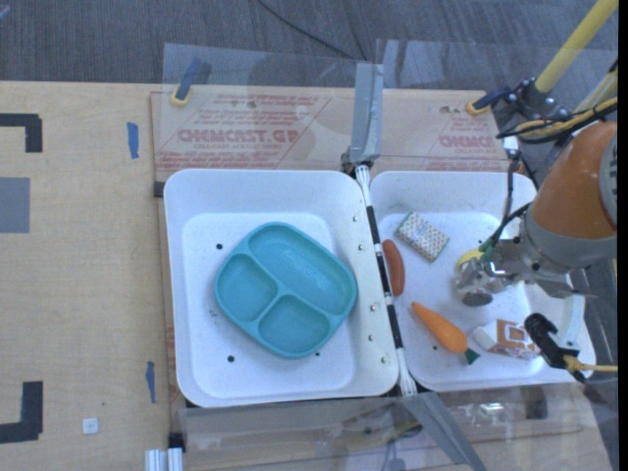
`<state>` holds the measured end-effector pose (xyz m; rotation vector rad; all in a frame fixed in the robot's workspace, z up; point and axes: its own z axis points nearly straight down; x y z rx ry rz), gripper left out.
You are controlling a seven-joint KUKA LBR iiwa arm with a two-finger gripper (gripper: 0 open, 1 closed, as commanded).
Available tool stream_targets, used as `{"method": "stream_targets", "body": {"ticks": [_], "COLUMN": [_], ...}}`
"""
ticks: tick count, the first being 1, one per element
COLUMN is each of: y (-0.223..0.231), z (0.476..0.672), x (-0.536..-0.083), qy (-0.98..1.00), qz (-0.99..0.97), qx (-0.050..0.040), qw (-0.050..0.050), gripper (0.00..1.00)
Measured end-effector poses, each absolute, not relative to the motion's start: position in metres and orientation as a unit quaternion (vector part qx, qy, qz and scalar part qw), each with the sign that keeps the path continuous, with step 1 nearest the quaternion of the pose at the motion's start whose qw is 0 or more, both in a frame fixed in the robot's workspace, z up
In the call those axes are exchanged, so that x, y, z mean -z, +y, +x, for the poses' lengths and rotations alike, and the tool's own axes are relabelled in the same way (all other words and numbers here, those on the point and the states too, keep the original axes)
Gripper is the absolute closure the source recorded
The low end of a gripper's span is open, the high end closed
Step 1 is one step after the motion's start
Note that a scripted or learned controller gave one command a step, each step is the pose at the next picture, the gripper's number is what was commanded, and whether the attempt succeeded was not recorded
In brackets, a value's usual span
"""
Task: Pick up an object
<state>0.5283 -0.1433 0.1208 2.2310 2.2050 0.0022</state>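
Note:
The right bin (446, 186) holds a hot dog sausage (393, 266) by its left wall, a speckled grey packet (422, 235) behind it, an orange carrot (441, 329) near the front, and a small white-and-orange carton (507, 339) at the front right. My gripper (474, 285) hangs low over the middle right of this bin, above the floor between the packet and the carton. I see nothing between its fingers.
The left bin (186, 204) carries a turquoise divided plate (285, 288). A clear acrylic wall and a grey post (367, 116) stand behind the bins. Yellow and black cables (549, 116) trail at the right by the arm.

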Motion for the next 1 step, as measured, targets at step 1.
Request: {"method": "stream_targets", "body": {"ticks": [1], "y": [-0.1036], "z": [0.5348], "x": [-0.2146], "qy": [0.712], "qz": [0.702], "qx": [0.0002], "qw": [0.000], "gripper": [1.00]}}
